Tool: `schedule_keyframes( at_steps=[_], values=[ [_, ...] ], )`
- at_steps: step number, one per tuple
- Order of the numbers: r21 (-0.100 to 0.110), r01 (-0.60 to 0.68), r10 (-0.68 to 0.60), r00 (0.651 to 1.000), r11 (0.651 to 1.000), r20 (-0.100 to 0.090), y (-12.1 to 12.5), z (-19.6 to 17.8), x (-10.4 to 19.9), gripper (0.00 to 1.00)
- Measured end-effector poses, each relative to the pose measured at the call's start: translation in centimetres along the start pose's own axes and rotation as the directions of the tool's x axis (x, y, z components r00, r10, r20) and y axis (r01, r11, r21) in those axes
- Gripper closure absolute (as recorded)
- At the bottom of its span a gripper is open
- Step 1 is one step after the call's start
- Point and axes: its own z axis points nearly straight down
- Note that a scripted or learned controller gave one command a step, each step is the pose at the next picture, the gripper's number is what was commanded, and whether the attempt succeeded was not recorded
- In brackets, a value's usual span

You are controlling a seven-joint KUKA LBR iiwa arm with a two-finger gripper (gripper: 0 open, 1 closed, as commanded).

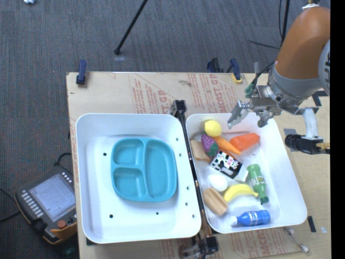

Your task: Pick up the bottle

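On my feed, far left, a teach pendant (47, 205) lies on the floor off the counter's (129, 88) front-left corner. A blue clamp (81, 72) grips the counter's back-left corner.

Left bin (86, 139): holds a blue three-compartment tray (144, 169), lying flat near the bin's middle.

Right bin (288, 169), touching the left one along its inner edge, is crowded. Near the back edge I see a yellow lemon (212, 127), a purple-and-green piece (209, 143) just in front of it, an orange carrot (227, 144) beside that, and an orange-red piece (246, 141) further right. A black-and-white patterned box (226, 164) sits mid-bin. In front of it, a white egg (218, 182), a bread roll (215, 201) and a yellow banana (239, 191).

There are two bottles. The green bottle (257, 182) lies toward the bin's right side, cap pointing to the front edge, touching the banana's tip. The blue bottle (250, 218) lies on its side along the front edge, white cap pointing left.

Gripper (248, 117) hangs over the right bin's back edge, fingers spread apart, released, nothing between them. It is well apart from both bottles. Arm's orange band (304, 39) sits at the counter's back-right corner.
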Motion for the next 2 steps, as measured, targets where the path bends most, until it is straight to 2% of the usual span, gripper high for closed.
schedule_keyframes(
  at_steps=[1,2],
  values=[
    [0.001,0.002,-0.002,1.000,1.000,-0.001,0.0,-1.0,0.0,1.00],
    [-0.004,0.276,-0.276,0.961,0.961,0.003,-3.3,-5.3,-4.5,1.00]
  ],
)
